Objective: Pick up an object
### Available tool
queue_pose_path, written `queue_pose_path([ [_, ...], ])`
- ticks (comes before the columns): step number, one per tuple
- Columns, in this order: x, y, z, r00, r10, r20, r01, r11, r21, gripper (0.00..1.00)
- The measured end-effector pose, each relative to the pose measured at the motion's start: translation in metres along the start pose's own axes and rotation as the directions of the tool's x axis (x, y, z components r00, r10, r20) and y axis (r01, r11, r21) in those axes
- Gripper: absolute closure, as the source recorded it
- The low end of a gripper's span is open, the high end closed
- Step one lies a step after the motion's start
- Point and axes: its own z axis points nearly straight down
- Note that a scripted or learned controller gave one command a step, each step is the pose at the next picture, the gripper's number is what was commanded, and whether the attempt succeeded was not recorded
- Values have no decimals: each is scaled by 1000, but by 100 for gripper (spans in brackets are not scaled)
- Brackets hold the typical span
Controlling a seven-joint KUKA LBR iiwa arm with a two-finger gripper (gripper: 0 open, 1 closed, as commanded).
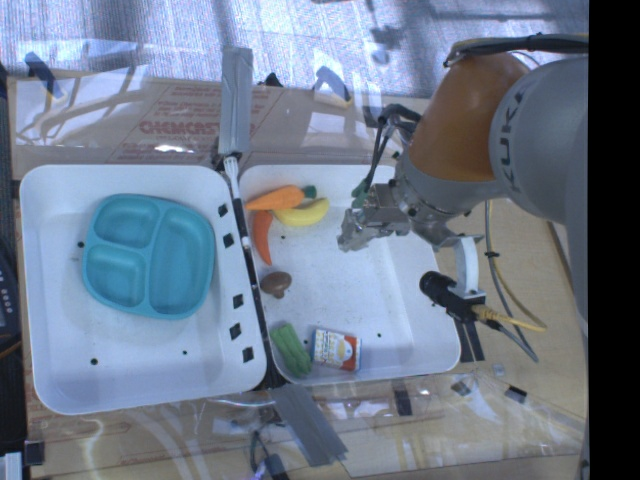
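- White plastic forms two shallow bins side by side on a bench; the left bin (60,368) holds a blue divided plate (150,255).
- The right bin (420,343) holds the possible picks: a carrot (276,199) and a banana (305,213) touching near the far edge, a second orange piece (263,236) by the divider, a brown mushroom (276,284), and a green vegetable (291,349) beside a small carton (335,349) at the near edge.
- A grey arm with an orange band reaches in from the right; its gripper (362,225) hangs over bare bin floor, just right of the banana.
- Nothing appears between the fingers; the metal tip is too blurred to tell whether the claw is spread or pressed together.
- Judged step: approach, with no object chosen for certain and nothing lifted.
- The next move likely calls for centring over one item, perhaps the banana, and descending without nudging the carrot against it.
- The gripper's height above the floor is unclear, and the arm's bulk covers the bin's far right corner.
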Motion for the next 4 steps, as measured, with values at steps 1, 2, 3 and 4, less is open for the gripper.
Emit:
queue_pose_path([
  [1, 25, 18, -23, 938, -346, 3, 346, 938, -4, 0],
  [2, 3, 76, 15, 901, -435, 3, 435, 901, -2, 0],
  [3, -9, 74, 150, 975, -222, 1, 222, 975, -2, 0],
  [4, -12, 116, 152, 970, -242, 1, 242, 970, 0, 0],
])
